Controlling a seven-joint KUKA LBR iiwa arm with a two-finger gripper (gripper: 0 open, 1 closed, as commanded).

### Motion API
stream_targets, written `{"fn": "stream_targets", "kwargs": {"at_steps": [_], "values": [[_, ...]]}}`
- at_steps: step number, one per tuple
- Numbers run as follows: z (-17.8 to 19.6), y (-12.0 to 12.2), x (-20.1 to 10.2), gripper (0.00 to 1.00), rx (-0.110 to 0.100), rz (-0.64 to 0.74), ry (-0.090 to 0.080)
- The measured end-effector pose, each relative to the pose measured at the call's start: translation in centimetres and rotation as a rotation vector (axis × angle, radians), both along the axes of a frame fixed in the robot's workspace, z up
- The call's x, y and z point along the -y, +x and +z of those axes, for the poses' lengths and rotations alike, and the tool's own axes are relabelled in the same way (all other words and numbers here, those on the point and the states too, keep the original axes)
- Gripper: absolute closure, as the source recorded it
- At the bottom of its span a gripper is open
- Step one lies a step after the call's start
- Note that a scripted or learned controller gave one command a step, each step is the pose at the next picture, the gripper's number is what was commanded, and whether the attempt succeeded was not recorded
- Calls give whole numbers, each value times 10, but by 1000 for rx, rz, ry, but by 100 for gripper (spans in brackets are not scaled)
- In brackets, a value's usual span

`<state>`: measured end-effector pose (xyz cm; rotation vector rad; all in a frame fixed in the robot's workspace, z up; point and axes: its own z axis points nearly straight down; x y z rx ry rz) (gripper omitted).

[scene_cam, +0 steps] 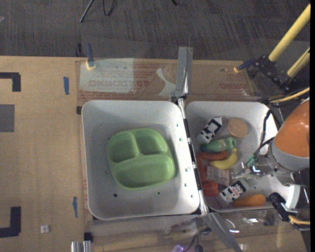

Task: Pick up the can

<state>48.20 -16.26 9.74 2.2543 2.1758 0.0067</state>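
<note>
This looks like a robotics lab set up for testing. A plywood surface [39,162] carries black tape corner markers [11,81] and small blue tape tabs [66,85], with two shallow white bins [93,147] fixed side by side and a flattened cardboard sheet [128,81] taped behind them. Grey carpet [147,22] lies beyond the surface, with the thin legs of a stand [96,7] on it. An industrial arm with an orange band [295,133] and loose cabling [266,142] reaches in from the right, beside yellow bars [293,32].
</note>
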Motion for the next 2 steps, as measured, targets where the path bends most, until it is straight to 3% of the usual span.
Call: {"fn": "stream_targets", "kwargs": {"at_steps": [1,2], "values": [[-9,-2,-6,100,-3,-8,0],[109,-2,-23,100,-10,-186,3]]}}
